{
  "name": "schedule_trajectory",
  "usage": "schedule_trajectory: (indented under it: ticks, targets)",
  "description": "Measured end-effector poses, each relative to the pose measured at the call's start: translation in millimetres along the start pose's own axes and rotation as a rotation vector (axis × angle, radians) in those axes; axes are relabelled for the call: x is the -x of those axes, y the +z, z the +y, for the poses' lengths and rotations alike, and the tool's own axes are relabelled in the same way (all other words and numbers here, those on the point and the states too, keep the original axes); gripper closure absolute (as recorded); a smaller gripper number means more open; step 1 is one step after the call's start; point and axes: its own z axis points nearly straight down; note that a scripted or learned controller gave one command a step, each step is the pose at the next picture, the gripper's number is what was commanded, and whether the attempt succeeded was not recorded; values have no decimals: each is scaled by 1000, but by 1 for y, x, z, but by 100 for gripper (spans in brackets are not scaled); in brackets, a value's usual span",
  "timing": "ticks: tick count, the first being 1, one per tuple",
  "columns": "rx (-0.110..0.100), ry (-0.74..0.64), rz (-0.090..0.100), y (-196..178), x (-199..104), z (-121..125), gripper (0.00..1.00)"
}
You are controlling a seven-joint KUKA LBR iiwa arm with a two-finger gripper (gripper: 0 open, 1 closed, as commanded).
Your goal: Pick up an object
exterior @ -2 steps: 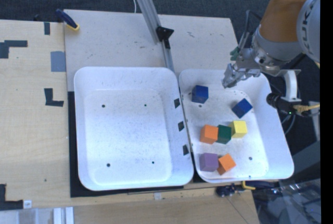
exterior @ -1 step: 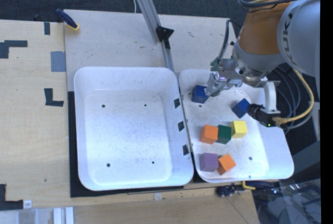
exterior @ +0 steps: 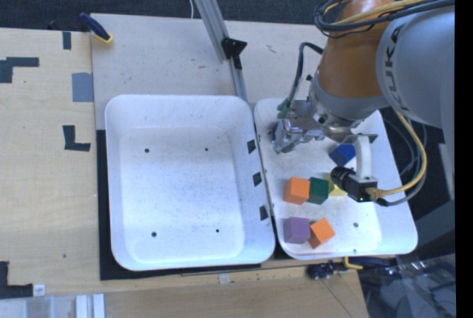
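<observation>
We look down on a pale wooden bench (exterior: pixel 44 161) that carries two shallow white bins side by side on a dark mat. The left bin (exterior: pixel 118 161) is the larger in our view; the right bin (exterior: pixel 392 235) sits against it, their rims touching along the middle. The arm (exterior: pixel 414 65) reaches in from the right, its orange band (exterior: pixel 355 58) bulking over the far part of the right bin, with black and yellow cables looping around it. The claw (exterior: pixel 287 133) hangs low over the far left corner of the right bin, close to the shared rim; it is small and partly hidden by the wrist, so we cannot tell how it stands or whether anything is in it. The blocks lie apart from it, in the middle and near part of the same bin. A blue block (exterior: pixel 343 154) shows just beside the wrist, partly covered by a white piece of the arm. Nearer to us an orange block (exterior: pixel 297 190) touches a green block (exterior: pixel 318 190), and a scrap of yellow (exterior: pixel 337 191) peeks out just beside the green one. Nearer still, a purple block (exterior: pixel 297 229) and a second, smaller orange block (exterior: pixel 321 232) lie touching each other. A slanted metal rail (exterior: pixel 211 9) crosses the bench beyond the bins
</observation>
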Motion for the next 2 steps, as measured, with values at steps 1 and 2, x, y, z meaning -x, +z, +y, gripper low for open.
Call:
schedule_trajectory:
  ticks: [1,2]
  targets:
    - [-1,-1,0,12,-49,-29,100]
    - [1,-2,0,5,-96,-44,100]
